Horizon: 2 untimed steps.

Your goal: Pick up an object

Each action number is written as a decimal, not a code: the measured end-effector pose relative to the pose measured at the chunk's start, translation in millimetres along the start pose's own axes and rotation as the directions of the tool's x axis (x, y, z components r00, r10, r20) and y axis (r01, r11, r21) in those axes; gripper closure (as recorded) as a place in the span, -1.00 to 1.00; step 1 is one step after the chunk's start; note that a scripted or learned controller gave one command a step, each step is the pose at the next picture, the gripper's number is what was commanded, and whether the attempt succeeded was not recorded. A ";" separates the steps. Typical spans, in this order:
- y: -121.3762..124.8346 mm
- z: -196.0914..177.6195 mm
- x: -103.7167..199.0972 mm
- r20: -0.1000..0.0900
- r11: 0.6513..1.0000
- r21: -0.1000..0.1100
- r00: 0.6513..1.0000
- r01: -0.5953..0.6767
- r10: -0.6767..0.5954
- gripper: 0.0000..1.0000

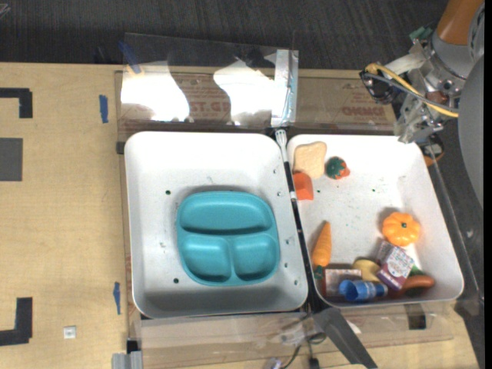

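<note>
Gripper [419, 129] sits over the right bin's [442, 206] far right corner; we can't tell its state. Nearest pick: small pumpkin [401, 228], mid-right, apart from the front clutter. We judge it light, rigid, slick; pinch across its widest part.

teal tray [227, 237] in left bin [146, 160], toys in right bin [430, 198]

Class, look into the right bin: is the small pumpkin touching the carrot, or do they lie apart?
Apart. The camera view shows bare white bin floor between the pumpkin near the right wall and the carrot by the left wall.
</note>
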State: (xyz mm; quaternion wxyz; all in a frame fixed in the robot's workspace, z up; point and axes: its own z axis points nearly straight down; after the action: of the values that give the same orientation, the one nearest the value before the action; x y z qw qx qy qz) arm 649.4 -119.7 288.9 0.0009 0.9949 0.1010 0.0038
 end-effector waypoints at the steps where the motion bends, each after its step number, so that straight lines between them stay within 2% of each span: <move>1: -2.6 5.4 -0.2 0.009 1.000 0.003 1.000 0.003 -0.003 -1.00; 2: -17.3 133.5 5.6 0.020 1.000 0.008 1.000 0.001 -0.001 -1.00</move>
State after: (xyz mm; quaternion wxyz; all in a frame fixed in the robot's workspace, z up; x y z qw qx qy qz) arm 652.4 -101.7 155.4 -0.0022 0.9948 0.1016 -0.0068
